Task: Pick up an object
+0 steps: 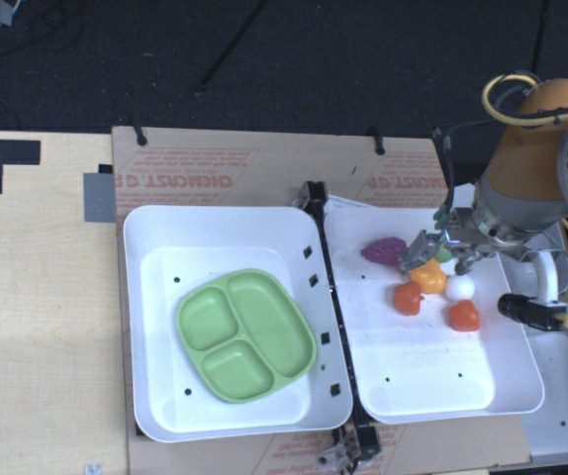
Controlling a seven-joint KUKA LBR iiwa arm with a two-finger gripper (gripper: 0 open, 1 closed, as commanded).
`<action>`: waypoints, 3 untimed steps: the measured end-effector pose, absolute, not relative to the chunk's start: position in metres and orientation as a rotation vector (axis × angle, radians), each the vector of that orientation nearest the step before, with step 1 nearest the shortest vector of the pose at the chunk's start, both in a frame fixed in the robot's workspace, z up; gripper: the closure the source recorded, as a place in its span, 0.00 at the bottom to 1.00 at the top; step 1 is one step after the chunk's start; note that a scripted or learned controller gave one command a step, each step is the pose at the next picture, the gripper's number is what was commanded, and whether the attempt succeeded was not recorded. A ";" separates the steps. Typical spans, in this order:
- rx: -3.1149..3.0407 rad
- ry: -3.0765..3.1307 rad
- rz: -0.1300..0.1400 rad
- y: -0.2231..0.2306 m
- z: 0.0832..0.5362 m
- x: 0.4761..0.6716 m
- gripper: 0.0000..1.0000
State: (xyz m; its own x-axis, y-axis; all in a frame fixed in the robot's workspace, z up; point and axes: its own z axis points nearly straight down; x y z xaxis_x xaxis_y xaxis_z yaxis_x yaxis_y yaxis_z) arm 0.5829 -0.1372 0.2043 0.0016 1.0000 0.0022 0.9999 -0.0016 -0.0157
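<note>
Bench with two white bins, arm working the right one.

Camera view: left bin (155, 240) carries a green divided plate (245, 335); right bin (521, 389) carries a purple piece (384, 251), a yellow-orange piece (427, 278), a white ball (459, 288) and two red-orange pieces (408, 298) (464, 316), all clustered near each other. Gripper (442, 248) sits low at the yellow-orange piece (finger spread cannot be determined; no item is visibly clamped). Likely fault: tight packing lets the fingers strike a neighbour, so the ball rolls off or the target slips aside and the closure catches nothing.
</note>
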 end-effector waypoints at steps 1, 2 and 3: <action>-2.220 -2.221 0.001 -0.137 0.213 0.586 0.00; -2.215 -2.217 0.007 -0.131 0.150 0.588 0.00; -2.215 -2.218 0.006 -0.121 0.100 0.588 0.00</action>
